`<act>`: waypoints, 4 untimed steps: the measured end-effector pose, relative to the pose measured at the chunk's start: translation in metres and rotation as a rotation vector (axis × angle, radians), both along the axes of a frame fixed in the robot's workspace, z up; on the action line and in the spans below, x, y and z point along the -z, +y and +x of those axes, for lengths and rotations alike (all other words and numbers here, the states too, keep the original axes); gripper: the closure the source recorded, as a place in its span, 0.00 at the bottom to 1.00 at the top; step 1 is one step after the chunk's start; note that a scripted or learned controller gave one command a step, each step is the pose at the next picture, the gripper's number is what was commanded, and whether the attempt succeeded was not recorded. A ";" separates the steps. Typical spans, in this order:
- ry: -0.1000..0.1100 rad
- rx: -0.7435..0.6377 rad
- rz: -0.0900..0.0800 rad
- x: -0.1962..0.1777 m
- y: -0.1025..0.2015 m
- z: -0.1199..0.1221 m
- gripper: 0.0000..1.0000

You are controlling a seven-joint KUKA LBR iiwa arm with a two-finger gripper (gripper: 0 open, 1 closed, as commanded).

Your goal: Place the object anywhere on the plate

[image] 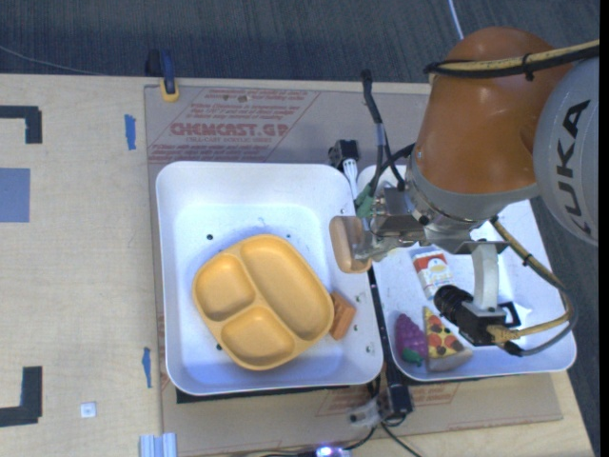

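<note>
Claw (357, 246) grips a tan object (344, 244) beside the plate (264, 299) — orange wrist hides much of the right bin (547, 355).

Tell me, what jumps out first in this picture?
The big orange-banded arm looms in from the right, over the seam between two white bins. In the left bin lies a yellow three-compartment plate, with a small brown piece leaning at its right edge. The right bin holds toy foods, including a pizza slice and purple grapes.
</note>
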State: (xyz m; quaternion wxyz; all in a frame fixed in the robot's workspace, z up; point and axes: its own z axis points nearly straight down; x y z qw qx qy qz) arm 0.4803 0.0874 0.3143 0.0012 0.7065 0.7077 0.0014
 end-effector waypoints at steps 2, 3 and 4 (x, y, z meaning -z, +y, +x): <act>0.006 0.000 0.000 0.003 0.024 0.035 1.00; -0.001 0.001 0.000 -0.078 -0.015 0.000 1.00; 0.004 0.003 0.000 0.016 -0.023 -0.001 1.00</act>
